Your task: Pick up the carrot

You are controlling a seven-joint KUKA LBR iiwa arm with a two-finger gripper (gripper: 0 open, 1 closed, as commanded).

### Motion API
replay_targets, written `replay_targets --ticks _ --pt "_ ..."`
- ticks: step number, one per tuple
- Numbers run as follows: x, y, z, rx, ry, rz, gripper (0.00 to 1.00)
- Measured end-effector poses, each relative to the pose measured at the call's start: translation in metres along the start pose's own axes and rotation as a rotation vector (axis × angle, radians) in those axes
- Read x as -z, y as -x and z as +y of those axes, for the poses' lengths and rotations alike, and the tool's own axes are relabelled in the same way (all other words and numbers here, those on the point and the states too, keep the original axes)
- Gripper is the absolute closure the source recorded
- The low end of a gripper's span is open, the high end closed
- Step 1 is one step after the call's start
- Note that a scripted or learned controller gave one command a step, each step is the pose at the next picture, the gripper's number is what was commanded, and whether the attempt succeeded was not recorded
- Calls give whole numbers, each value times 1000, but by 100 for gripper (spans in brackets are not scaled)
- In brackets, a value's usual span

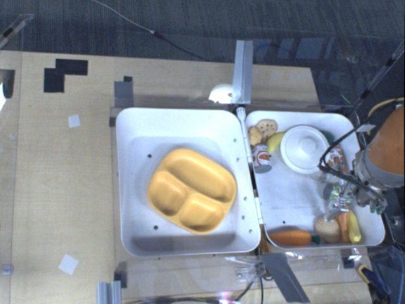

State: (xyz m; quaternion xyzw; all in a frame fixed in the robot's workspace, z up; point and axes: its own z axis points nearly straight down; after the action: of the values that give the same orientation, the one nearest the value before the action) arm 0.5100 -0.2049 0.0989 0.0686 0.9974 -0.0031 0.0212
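**Carrot lies left of the gripper, along the near wall**

The carrot (292, 237) is what I am after. It lies flat in the right bin (285, 201), tight against the near wall and close to the near-left corner, with its long axis running left to right, roughly parallel to that wall. Just to its right sits a pale, rounded, potato-like lump (326, 228), close to or touching the carrot's right end; I cannot tell which. Beyond that, toward the near-right corner, stand a thin orange stick-shaped piece (343, 225) and a small yellow piece (354, 228), both lying near-to-far.

My gripper (342, 198) hangs over the right side of the same bin, above that cluster. From it the carrot lies to the left and slightly nearer. Cables and the wrist clutter hide the fingertips, so I cannot tell how the gripper is set, and I see nothing held in it.

As I judge it, the coming move means travelling left past the pale lump and closing across the carrot's short width, near to far. The near wall leaves little room for one finger, which looks like the main risk.

Farther off, a white bowl (305, 147) sits at the far side of the right bin, and a yellow divided tray (192, 189) lies in the left bin (133, 170).
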Motion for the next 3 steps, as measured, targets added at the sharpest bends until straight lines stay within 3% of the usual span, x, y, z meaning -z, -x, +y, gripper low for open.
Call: replay_targets --ticks 1,2,3 --pt "-5 -8 40 -448 -4 33 0" --pt "-8 -32 96 -680 -7 26 0" --pt "4 -28 98 -671 -2 18 100"
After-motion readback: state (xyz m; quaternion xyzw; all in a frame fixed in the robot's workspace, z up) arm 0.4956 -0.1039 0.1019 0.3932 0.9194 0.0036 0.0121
